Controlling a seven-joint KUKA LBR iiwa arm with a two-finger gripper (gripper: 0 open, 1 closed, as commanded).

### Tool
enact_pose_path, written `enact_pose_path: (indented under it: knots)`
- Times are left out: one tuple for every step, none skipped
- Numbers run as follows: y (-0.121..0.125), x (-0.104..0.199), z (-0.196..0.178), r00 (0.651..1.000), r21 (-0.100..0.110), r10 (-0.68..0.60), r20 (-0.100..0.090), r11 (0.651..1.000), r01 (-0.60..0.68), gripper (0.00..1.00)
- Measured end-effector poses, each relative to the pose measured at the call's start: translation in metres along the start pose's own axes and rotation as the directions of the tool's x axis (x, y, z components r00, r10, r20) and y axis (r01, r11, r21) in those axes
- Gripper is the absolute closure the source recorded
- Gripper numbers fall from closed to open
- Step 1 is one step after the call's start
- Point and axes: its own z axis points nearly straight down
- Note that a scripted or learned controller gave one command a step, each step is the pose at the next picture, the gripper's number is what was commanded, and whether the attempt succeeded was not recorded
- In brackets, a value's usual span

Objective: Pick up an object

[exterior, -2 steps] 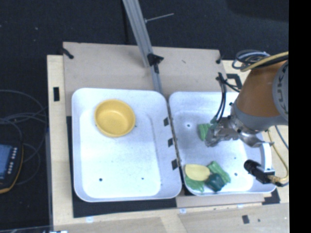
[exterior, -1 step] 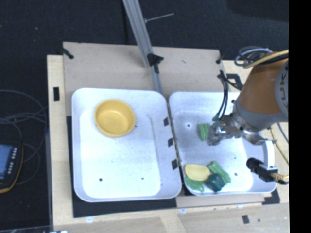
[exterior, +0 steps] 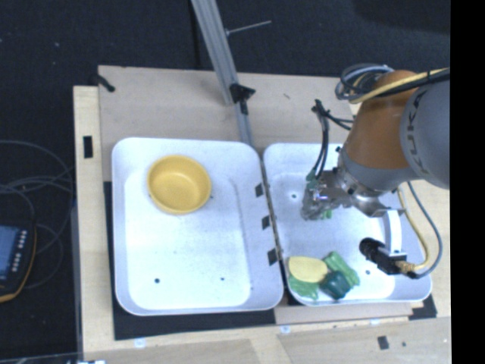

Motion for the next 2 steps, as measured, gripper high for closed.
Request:
enact_pose_path:
  knots:
    - [0.004, 0.055, 0.002, 1.0, 0.001, 0.0, 0.0, 1.0, 0.0, 1.0]
    - [0.02, 0.098, -0.01, 1.0, 0.0, 0.0, 0.0, 1.0, 0.0, 1.0]
